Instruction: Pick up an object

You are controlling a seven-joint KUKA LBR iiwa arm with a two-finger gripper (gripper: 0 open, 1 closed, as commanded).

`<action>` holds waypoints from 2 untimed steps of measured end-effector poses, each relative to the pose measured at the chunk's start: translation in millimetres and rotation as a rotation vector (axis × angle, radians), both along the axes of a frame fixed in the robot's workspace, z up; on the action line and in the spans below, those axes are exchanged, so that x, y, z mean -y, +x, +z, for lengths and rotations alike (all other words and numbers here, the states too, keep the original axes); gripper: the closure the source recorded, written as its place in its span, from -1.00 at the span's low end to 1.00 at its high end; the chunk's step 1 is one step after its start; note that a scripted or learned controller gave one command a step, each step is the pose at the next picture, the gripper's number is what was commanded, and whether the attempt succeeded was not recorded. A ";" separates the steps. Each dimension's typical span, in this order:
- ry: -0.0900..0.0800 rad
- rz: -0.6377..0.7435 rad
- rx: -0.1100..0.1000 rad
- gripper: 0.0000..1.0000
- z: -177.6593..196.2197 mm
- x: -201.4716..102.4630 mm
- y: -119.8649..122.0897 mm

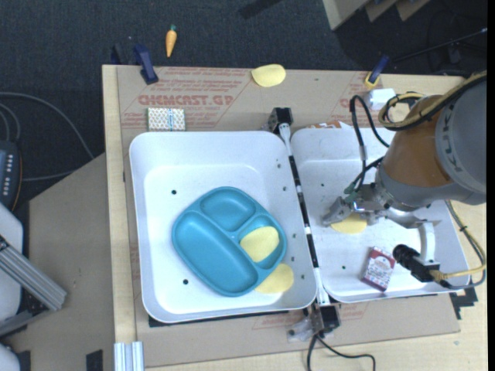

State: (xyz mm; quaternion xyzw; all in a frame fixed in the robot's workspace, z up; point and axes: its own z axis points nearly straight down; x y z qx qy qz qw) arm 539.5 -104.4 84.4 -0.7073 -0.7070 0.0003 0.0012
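Lying about: four yellow pieces (261, 242), one blue tray (209, 242).

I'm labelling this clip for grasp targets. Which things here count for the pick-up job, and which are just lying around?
For the job:
pincer, low in the right bin
yellow piece beside it
small red box

Lying about:
blue divided plate in the left bin
yellow pieces on it and beside it
yellow piece on the board
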 end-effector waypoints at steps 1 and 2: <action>0.000 0.000 0.000 -1.00 0.0 8.4 -9.9; 0.001 0.000 0.001 1.00 9.6 7.7 -9.4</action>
